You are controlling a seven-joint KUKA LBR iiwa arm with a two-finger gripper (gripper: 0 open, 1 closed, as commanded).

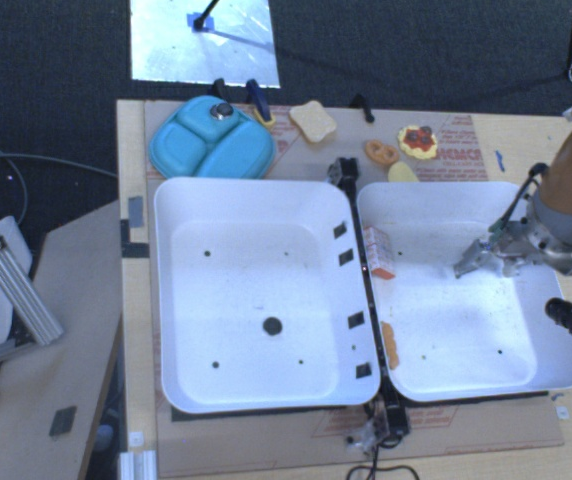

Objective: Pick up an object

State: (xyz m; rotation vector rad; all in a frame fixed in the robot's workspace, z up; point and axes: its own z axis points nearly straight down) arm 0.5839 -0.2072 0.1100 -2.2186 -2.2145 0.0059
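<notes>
Carton (377, 252) lies against right bin's (526, 373) left wall, end effector (476, 261) nearby.

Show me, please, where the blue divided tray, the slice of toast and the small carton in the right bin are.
blue divided tray (211, 140): camera view, on its top face near the centre.
slice of toast (313, 121): camera view, on its middle.
small carton (378, 252): camera view, on its middle, by the bin's left wall.

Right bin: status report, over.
Gripper low in right bin, nothing seen held. Small carton and orange piece lie along the bin's left wall. Path clear.
</notes>
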